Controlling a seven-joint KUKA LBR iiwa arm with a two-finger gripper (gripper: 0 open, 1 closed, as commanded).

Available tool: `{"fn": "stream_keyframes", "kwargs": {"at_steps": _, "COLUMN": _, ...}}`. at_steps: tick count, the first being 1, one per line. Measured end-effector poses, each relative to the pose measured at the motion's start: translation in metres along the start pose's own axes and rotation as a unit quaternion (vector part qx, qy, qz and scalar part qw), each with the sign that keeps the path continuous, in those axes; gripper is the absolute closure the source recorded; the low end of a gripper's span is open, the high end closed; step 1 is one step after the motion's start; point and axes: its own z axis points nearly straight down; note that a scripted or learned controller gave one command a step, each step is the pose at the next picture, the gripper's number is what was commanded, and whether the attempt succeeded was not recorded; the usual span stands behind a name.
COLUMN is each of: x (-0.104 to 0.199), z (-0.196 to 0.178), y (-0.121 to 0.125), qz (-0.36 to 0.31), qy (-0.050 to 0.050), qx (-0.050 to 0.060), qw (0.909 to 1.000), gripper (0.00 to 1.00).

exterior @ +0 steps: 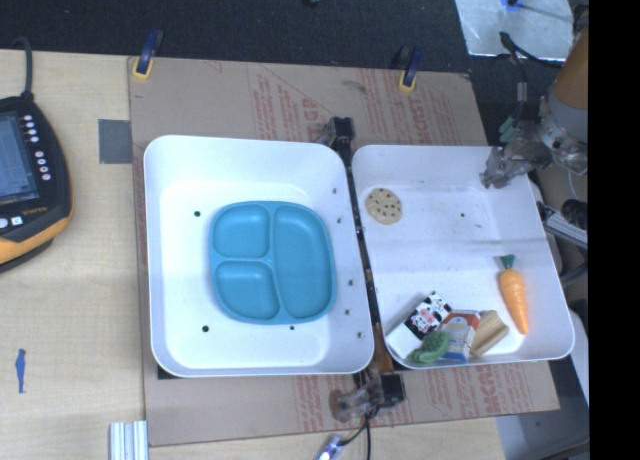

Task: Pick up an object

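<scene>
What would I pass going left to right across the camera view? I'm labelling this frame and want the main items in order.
Orange handheld controller → blue divided plate → cookie → carrot → pincer, at the right bin's far right corner.

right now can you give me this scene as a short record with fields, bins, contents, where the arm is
left bin: holds a blue divided plate, three sections
right bin: holds the loose items
cookie: near the right bin's far left corner, alone
carrot: near the right wall, green top pointing away
near-edge cluster: several small items crowded together, including a black-and-white one and a green one
gripper: above the right bin's far right corner, away from every item
held object: none seen
</scene>
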Motion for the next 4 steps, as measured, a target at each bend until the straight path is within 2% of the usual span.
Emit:
{"fn": "stream_keyframes", "kwargs": {"at_steps": 1, "x": 0.0, "z": 0.0, "y": 0.0, "qz": 0.0, "qy": 0.0, "qx": 0.0, "qw": 1.0, "gripper": 0.0}}
{"fn": "stream_keyframes", "kwargs": {"at_steps": 2, "x": 0.0, "z": 0.017, "y": -0.069, "qz": 0.003, "qy": 0.0, "qx": 0.001, "qw": 1.0, "gripper": 0.0}}
{"fn": "stream_keyframes", "kwargs": {"at_steps": 3, "x": 0.001, "z": -0.018, "y": -0.129, "qz": 0.004, "qy": 0.001, "qx": 0.001, "qw": 1.0, "gripper": 0.0}}
{"fn": "stream_keyframes", "kwargs": {"at_steps": 4, "x": 0.002, "z": 0.075, "y": -0.131, "qz": 0.003, "qy": 0.001, "qx": 0.002, "qw": 1.0, "gripper": 0.0}}
